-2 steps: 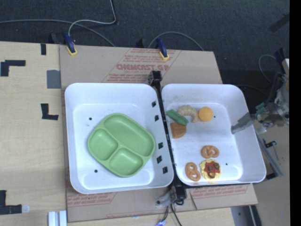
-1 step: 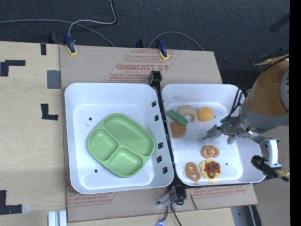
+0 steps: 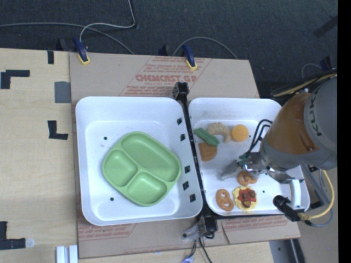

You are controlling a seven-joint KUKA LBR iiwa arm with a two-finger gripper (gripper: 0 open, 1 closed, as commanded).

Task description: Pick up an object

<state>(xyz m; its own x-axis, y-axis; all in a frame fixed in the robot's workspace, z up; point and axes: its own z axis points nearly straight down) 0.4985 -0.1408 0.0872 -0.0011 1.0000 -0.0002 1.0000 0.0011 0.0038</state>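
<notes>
The right bin [image 3: 269, 107] holds several toy food pieces. An orange ball [image 3: 239, 132], a beige piece [image 3: 218, 128], a green piece [image 3: 206, 136] and an orange-brown slice [image 3: 208, 152] lie in its far left part. A pretzel [image 3: 224, 199] and a yellow piece with red topping [image 3: 245, 197] lie near the front wall. My gripper [image 3: 240, 168] is low in the middle of this bin, right above a small red-and-orange piece [image 3: 247, 178]. Whether it touches that piece is hidden by the wrist.
The left bin [image 3: 88, 147] holds a green divided plate [image 3: 141, 167], lying at a slant. The arm's grey and orange body [image 3: 296, 133] covers the right bin's right side. Clamps and cables sit at the cardboard's far edge.
</notes>
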